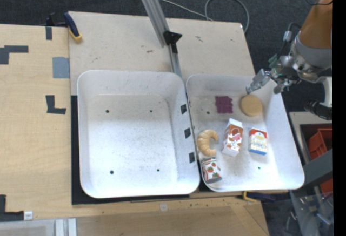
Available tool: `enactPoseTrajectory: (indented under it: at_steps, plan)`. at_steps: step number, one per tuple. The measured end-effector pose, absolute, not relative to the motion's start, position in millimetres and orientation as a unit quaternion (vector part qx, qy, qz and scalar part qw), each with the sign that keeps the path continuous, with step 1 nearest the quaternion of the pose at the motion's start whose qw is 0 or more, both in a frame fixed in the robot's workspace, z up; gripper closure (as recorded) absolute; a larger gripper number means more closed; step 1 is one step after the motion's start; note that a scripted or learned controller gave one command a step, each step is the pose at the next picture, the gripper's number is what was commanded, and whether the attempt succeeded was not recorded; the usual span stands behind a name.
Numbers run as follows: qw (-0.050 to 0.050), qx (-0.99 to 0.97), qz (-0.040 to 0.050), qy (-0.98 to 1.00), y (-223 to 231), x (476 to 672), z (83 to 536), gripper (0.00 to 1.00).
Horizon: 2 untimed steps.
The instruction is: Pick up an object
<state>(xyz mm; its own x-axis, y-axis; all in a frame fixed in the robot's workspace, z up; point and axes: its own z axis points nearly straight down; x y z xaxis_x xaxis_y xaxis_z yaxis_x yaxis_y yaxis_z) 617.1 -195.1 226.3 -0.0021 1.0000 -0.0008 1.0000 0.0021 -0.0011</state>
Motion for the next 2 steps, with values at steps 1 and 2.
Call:
enactPoseTrajectory:
  at_steps: [1, 2]
  plan:
    - [0.000, -0.707, 0.0010, -0.708, -195, 617.0, 226, 0.00]
    - [0.002, -0.707, 0.0023, -0.707, -199, 616.4, 182, 0.00]
